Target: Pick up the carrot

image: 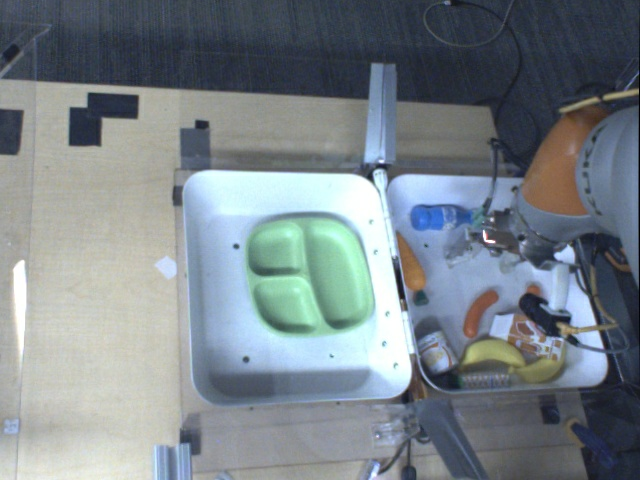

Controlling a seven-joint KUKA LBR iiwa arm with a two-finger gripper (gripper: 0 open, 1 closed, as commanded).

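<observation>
Carrot point(409, 263) lies against right bin's point(600, 368) left wall. Gripper point(478, 240) hovers beside the blue bottle point(437, 216), right of carrot; its grip state: cannot tell.

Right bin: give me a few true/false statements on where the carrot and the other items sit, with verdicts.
1. The carrot lies in the right bin, along its left wall. True.
2. The green plate sits in the right bin. False: it is in the left bin.
3. The gripper is over the left bin. False: it is over the right bin, near the blue bottle.
4. The banana lies near the right bin's front edge. True.
5. The carrot is between the gripper's fingers. False: it lies apart from the gripper, on the bin floor.
</observation>
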